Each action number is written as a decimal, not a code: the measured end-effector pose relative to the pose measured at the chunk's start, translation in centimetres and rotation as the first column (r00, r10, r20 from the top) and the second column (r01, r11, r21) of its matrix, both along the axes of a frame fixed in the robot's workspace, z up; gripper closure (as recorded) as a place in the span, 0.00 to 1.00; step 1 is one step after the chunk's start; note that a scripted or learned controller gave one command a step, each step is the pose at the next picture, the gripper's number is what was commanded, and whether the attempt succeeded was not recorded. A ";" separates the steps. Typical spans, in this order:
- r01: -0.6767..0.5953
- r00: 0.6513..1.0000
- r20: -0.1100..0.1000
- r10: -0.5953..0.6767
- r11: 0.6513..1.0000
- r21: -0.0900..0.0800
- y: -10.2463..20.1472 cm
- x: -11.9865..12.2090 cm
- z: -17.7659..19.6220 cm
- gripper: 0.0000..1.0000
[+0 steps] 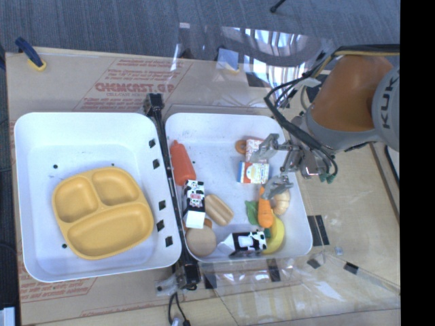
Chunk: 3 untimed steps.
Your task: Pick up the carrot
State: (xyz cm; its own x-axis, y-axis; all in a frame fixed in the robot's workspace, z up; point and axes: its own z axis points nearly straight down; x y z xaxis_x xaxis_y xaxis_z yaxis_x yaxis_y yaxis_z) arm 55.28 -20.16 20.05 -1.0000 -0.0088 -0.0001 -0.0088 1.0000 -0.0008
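Over at nine o'clock, the left bin (27, 182) holds a yellow divided plate (102, 211). Toward centre, the right bin (217, 122) crowds a red sausage (181, 163), a hot-dog bun (219, 209) and a small carton (255, 172). At four o'clock in that bin lies the carrot (265, 214), beside a banana (274, 236), not yet lifted. My claw (280, 182) hangs just above it at three o'clock, prongs apart and clamped on nothing; descent and grasp remain. My arm reaches in from the right, wrist bent down.
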 end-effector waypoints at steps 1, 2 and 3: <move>-0.163 0.987 0.008 0.163 0.987 -0.003 -0.8 -4.5 -9.7 0.00; -0.173 0.985 0.007 0.173 0.985 -0.003 -0.6 -4.3 -8.8 1.00; 0.229 0.973 0.009 -0.229 0.973 0.000 -0.7 -1.2 0.0 1.00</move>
